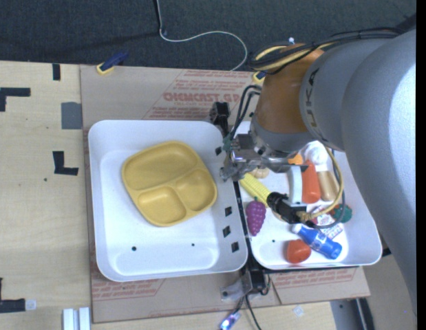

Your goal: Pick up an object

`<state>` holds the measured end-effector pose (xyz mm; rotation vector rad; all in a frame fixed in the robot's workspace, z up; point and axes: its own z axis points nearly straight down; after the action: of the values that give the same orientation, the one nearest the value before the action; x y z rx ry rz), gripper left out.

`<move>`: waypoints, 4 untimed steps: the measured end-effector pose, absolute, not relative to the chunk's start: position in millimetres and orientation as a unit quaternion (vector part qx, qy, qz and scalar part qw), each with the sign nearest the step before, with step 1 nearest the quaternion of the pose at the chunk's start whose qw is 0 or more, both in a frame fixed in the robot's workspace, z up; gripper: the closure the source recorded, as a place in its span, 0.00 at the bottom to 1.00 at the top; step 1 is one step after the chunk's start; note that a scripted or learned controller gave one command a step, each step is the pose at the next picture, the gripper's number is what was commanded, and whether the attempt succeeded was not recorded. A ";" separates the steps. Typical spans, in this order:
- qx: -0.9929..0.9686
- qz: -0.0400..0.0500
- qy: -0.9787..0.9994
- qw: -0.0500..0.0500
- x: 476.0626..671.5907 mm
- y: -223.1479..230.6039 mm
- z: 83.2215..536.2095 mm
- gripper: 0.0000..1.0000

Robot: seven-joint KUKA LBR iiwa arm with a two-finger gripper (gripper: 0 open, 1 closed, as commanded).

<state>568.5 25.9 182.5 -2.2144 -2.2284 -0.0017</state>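
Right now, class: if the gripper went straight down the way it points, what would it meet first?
Probably the yellow toy lying in the right bin, just below the gripper; depth is hard to judge.

A white cable loops on dark cloth beyond the cardboard.

The light is even and fairly bright, coming from above, with no hard glare. The two white bins read clean and slightly overexposed along their rims. The yellow tray casts only a faint, soft shadow on the left bin's floor. The grey arm, closest to the lens, is blurred and washed pale at the right edge. The dark cloth along the top is dim and grainy. Fine detail is soft throughout.
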 end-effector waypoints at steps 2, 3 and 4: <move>-0.706 0.004 -0.709 0.002 582.1 62.7 277.7 1.00; -0.709 0.006 -0.706 0.004 534.6 24.3 215.7 1.00; -0.705 -0.002 -0.709 -0.001 483.3 46.0 328.1 1.00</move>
<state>483.3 46.0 328.1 -2.2171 -2.2273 -0.0053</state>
